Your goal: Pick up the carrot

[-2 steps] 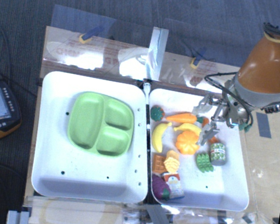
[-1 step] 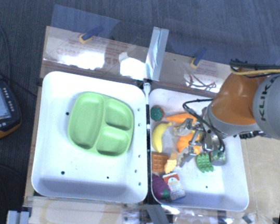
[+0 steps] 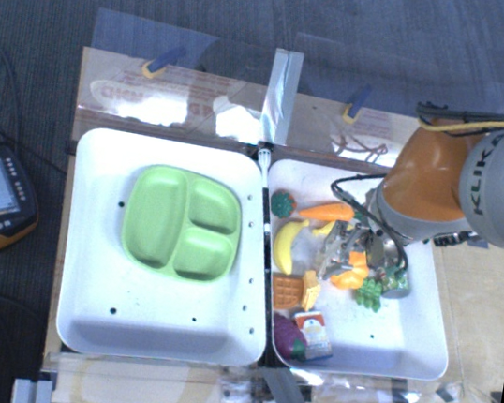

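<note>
Carrot lies up-left of gripper.

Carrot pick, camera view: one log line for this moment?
task: pick carrot | carrot: lying in right bin, near banana | gripper: low over right bin, beside carrot | grasp: not seen | left bin: green tray

Crowded along the right bin's left wall: banana, waffle, eggplant, small carton. Carrot hemmed near the far edge by a green ball and the gripper. Open floor toward the near right corner. Left bin mostly taken by the green tray, free around its margins.
</note>
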Robot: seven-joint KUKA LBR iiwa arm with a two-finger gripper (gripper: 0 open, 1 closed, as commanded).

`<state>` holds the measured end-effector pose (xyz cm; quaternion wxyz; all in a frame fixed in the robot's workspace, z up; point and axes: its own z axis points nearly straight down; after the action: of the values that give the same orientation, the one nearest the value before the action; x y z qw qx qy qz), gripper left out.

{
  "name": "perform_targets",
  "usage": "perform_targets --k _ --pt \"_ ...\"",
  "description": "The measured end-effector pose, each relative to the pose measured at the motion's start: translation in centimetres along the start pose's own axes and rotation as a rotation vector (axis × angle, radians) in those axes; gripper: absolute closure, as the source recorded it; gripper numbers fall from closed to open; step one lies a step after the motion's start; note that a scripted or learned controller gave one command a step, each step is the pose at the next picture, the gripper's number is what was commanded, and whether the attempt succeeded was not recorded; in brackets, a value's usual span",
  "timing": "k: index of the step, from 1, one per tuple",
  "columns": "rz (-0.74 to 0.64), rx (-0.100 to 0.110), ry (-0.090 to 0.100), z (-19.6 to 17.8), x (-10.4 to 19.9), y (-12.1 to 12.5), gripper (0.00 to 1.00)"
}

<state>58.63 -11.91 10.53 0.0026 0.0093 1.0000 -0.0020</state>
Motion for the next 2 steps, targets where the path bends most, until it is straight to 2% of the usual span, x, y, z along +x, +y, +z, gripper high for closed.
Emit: perform_targets --k 1,2 --pt "-0.45 -0.005 -0.004 -8.1 2.2 4.6 1.0" --pt "-0.591 -0.001 -0.01 -20.8 2.1 2.9 1.0"
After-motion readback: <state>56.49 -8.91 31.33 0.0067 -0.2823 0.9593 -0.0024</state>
